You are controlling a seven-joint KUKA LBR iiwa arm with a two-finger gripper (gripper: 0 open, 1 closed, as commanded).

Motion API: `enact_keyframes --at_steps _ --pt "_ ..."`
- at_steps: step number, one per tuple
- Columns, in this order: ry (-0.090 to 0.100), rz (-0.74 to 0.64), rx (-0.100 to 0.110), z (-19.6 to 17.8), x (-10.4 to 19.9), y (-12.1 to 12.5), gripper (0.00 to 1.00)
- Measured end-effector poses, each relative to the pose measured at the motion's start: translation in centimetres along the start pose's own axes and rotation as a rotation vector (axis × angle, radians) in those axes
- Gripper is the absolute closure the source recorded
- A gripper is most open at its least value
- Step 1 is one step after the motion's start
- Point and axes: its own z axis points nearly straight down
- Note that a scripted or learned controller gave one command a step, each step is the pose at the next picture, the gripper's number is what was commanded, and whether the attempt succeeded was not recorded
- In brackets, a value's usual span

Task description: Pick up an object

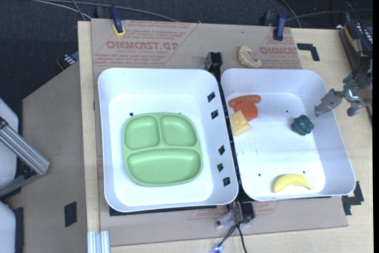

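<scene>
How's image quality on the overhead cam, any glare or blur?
Camera view: even, soft light; mild glare on the right bin floor; faint shadows under the green tray and banana; hand at right edge slightly blurred; bin contents reasonably sharp.

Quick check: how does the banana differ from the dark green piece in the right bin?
The banana is yellow, long and curved; the dark green piece is compact and lumpy. The banana lies near the right bin's front edge, the green piece farther back, nearer the gripper. Both lie loose in that bin.
</scene>
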Motion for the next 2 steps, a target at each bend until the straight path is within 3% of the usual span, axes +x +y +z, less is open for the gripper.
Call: enact_keyframes --at_steps 2 --pt "0.002 -0.001 0.005 9.6 0.1 0.9 0.0"
